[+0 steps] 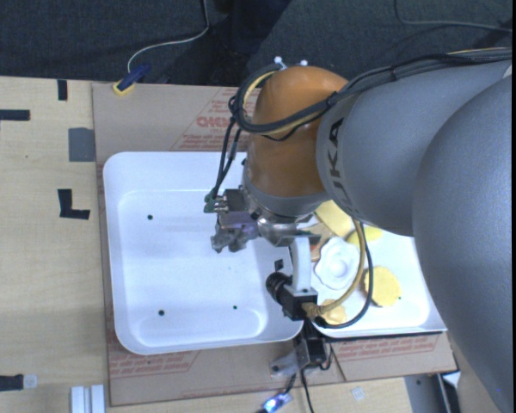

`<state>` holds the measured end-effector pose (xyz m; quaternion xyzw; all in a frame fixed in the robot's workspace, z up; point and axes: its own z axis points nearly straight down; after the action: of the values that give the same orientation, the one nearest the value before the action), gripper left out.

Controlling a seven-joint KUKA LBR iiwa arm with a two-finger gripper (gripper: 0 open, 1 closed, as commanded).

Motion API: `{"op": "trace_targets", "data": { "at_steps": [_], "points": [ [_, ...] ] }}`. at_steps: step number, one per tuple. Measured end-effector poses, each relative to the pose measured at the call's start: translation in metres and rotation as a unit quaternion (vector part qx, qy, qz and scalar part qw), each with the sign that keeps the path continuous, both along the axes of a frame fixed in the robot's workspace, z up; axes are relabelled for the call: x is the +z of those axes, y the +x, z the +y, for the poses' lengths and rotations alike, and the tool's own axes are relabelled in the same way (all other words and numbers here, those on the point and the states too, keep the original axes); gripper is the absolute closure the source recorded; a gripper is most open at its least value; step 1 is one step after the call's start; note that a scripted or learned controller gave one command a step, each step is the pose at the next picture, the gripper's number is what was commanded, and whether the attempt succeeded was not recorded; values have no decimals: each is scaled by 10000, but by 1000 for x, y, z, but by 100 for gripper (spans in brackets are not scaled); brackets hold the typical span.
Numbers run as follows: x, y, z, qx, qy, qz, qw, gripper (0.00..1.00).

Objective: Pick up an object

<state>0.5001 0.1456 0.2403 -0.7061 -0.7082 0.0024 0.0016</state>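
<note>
My gripper [230,229] hangs low over the left white bin [146,265], near that bin's right half; the orange band and grey arm above hide most of it. In the right bin [413,312] lie yellow pieces [383,287] and a white rounded object [335,265], partly covered by the arm and a cable. More yellow [331,217] shows just under the wrist. I see nothing between the gripper and the left bin's floor.
Both bins rest on a brown cardboard sheet [155,119] on the wooden bench. Black cables loop around the wrist and hang down past the bins' front edge [305,351]. A yellow-and-blue item [131,79] lies at the cardboard's far corner.
</note>
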Motion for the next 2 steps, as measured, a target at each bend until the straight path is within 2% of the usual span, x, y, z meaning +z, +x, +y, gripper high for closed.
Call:
{"op": "trace_targets", "data": {
  "at_steps": [1, 2],
  "points": [
    [63, 9, 89, 45, 29, -50, 10000, 100],
    [193, 9, 88, 9, 36, -87, 10000, 100]
  ]
}}
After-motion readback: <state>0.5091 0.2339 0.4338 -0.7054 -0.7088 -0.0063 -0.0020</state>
